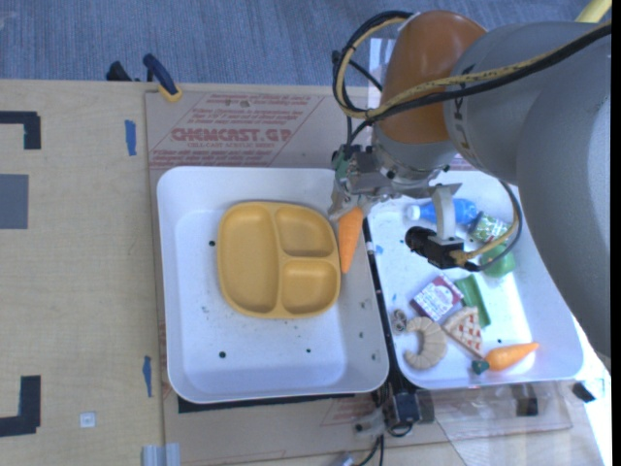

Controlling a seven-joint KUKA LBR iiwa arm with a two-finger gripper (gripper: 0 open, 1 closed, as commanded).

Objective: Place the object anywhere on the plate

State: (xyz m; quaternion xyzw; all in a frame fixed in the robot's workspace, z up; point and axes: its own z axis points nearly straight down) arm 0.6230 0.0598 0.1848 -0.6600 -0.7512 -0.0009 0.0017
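Orange plastic carrot (348, 241) hangs upright from my gripper (347, 205), its thick top pinched between my closed fingers, tip pointing down. It sits just off the three o'clock edge of the yellow three-compartment plate (275, 259), which lies in the left white bin (262, 367). At three o'clock, the right white bin (558, 338) holds a croissant (424, 342), a pizza slice (466, 332), a second small orange carrot (508, 355) and a blue bottle (460, 211).

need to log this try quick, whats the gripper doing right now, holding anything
Gripper: shut on the orange carrot, which hangs from its fingers at the right edge of the yellow plate.
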